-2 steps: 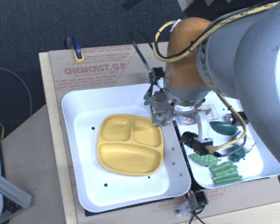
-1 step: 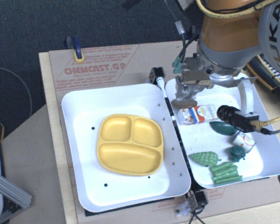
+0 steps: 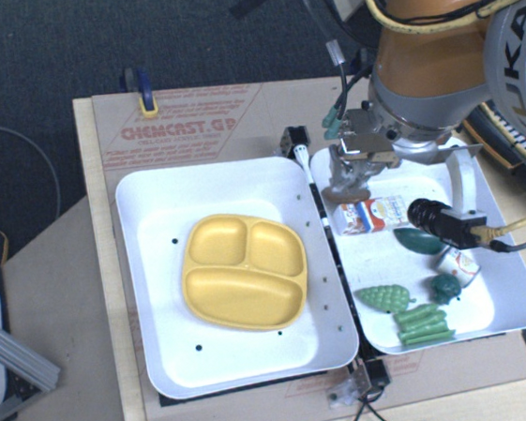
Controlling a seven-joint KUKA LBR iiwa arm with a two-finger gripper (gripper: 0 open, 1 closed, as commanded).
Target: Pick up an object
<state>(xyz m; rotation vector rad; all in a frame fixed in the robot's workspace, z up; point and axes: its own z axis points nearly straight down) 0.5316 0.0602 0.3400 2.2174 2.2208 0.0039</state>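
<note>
While the grey-and-orange arm (image 3: 441, 33) reaches over the right bin (image 3: 511, 304), its hand (image 3: 350, 185) hangs at the far left corner, grip state unclear. Just beside it lies a red-and-white packet (image 3: 369, 215); green toy vegetables (image 3: 416, 315) lie near the front edge.

Looks like a robotics lab/test cell, not a home. Brown bench board (image 3: 187, 119) printed "CHEMCAST GP", w/ blue-yellow clamp (image 3: 145, 92) at its far edge. Two white bins (image 3: 150, 293) bolted side by side. Loose cables (image 3: 11, 149) on dark carpet (image 3: 83, 37). Aluminium extrusion (image 3: 15, 351) at left.
</note>
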